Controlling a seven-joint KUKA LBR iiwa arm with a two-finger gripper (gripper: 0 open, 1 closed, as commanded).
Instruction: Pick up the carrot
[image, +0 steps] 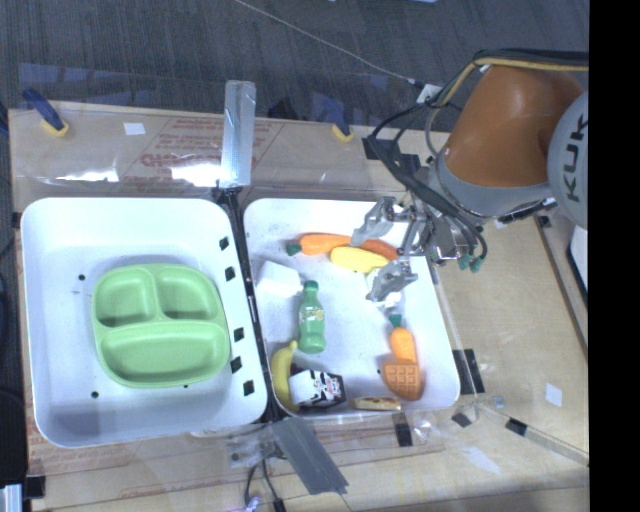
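A long orange carrot with a green stub lies at the back of the right bin, touching a yellow fruit. A shorter carrot with a green top lies near the bin's right wall. My gripper hangs over the bin's back right part, open, its two metal fingers spread wide. Between them shows another orange piece, partly hidden by the gripper. The fingers do not close on it.
The right bin also holds an upright green bottle, a banana, a dark carton and a waffle along the front. A green divided plate sits in the left bin.
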